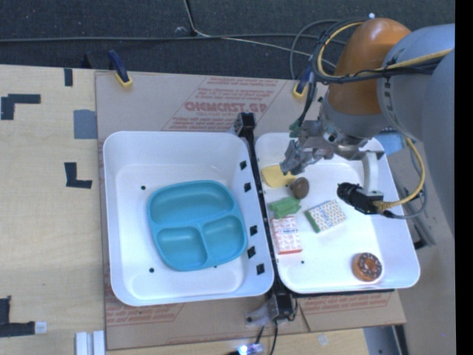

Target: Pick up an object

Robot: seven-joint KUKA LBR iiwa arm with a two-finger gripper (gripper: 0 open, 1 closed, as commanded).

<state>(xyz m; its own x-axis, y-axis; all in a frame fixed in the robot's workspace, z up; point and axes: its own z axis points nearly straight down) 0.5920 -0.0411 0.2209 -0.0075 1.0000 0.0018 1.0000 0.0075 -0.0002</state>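
Observation:
My gripper hangs low over the back left of the right bin. Its tips are just above a yellow piece and beside a small brown object. Nothing is visibly held between the fingers. In front of these lie a green piece, a red-and-white packet, a green-and-white checked box and a chocolate donut.
The left bin holds a blue divided plate. A black divider runs between the bins. A black cable part hangs from the arm over the right bin. Cardboard lies beneath both bins.

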